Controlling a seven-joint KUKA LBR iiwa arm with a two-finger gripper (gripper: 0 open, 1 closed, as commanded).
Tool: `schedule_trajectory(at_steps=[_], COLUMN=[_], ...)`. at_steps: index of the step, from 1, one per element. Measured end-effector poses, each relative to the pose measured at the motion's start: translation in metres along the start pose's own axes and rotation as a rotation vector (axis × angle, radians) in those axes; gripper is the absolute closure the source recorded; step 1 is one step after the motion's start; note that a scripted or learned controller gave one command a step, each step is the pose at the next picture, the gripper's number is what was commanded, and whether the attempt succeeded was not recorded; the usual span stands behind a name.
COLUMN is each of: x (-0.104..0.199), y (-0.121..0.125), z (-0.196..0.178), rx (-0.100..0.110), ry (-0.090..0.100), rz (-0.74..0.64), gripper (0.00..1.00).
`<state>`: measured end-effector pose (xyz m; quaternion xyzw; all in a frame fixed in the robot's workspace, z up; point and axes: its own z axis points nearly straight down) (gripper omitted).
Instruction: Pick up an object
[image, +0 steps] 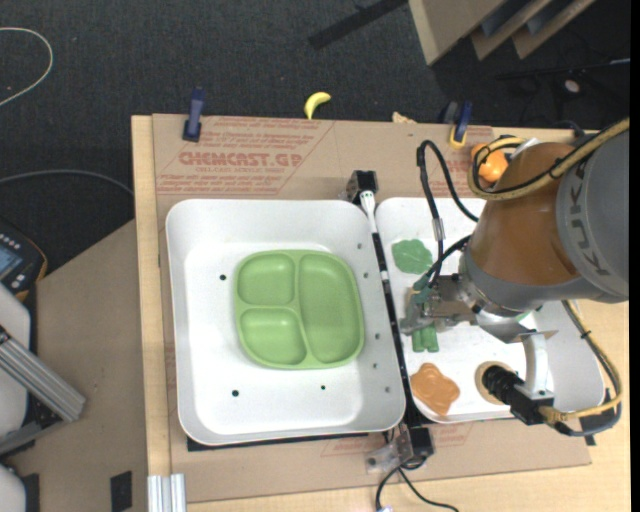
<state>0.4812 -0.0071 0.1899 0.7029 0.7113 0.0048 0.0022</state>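
The table carries two shallow white bins side by side. The left bin holds a green divided plate near its middle, lying flat. The right bin, at three o'clock from the plate, holds the small things and is largely covered by the arm, which comes in from three o'clock and bends down over the bin's middle.

The tool sits low at the left part of the right bin, just beside the divider between the bins. Its state cannot be told from this slant, since the wrist body hides its tips.

The likely target is a dark green piece directly under the tool at its six o'clock, touching or nearly touching it; whether it lies between the tips is not clear. A pale green flat piece lies at twelve o'clock from the tool, a little apart. An orange lump rests at six o'clock, near the bin's front wall, and a tan ring-shaped item sits just beside it at its three o'clock.

Judging by the pose, the step in hand is the descent or grasp over the dark green piece. The next move calls for a firm closure on it, then a straight lift clear of the divider.
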Motion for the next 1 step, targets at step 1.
schedule_trajectory(at_steps=[1], x=[0.0691], y=[0.0310], z=[-0.0407], rx=[0.003], ry=[-0.001], rz=[0.002], gripper=[1.00])
